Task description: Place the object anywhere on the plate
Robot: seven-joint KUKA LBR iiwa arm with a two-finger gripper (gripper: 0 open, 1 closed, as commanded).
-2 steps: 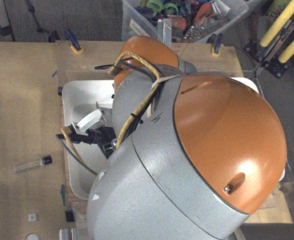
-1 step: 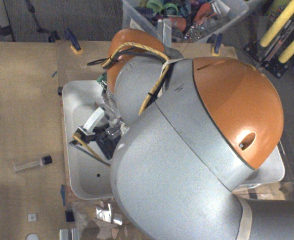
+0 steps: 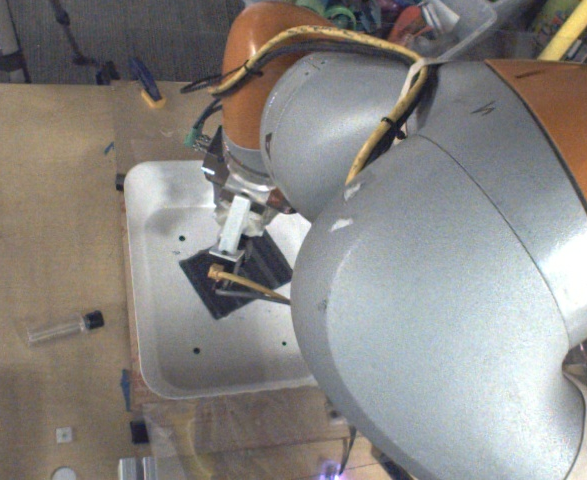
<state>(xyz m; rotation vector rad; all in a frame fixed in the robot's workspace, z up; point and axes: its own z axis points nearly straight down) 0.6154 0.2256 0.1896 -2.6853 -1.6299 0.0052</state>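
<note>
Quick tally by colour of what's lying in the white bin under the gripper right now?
Black: 1, the flat square plate
Brass or gold: 1, the thin stick-like object lying across the plate, just below the gripper
Total: 2 in the white bin; the arm hides the rest of the bin.

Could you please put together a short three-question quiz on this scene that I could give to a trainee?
1. True or false: the black plate lies inside the white bin.
2. What lies on the bench to the left of the bin? A) a small clear vial with a dark cap B) a red mug C) a banana
3. Fill in: the thin brown stick rests on the ____, just below the gripper.

Key: 1 true; 2 A; 3 plate.
</note>
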